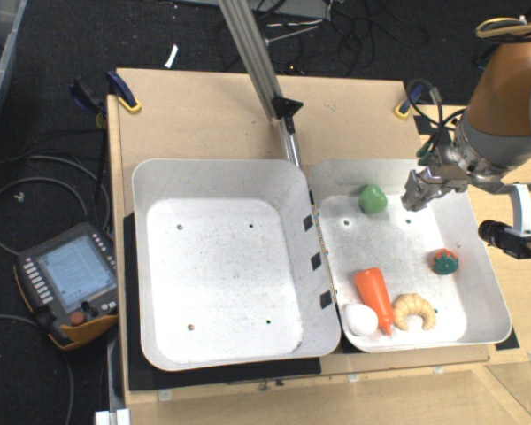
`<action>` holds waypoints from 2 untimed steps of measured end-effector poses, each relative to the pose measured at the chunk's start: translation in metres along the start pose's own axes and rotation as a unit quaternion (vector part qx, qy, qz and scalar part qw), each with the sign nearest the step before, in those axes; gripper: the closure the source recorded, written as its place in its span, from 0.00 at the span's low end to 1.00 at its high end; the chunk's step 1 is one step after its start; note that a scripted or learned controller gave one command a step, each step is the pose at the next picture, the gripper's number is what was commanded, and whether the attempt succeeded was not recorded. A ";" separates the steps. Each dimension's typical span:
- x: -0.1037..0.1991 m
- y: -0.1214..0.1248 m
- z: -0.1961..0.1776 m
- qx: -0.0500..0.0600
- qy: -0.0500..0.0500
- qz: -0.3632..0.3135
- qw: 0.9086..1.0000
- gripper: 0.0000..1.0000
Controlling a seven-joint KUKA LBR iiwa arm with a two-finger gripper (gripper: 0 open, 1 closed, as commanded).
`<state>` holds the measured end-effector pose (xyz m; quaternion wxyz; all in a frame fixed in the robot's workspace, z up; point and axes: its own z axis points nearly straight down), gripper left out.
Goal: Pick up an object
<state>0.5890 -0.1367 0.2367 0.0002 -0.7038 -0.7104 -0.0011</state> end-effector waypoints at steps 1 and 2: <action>0.052 0.020 -0.004 -0.001 0.000 0.001 1.000 1.00; 0.099 0.035 0.000 0.000 0.000 0.001 1.000 1.00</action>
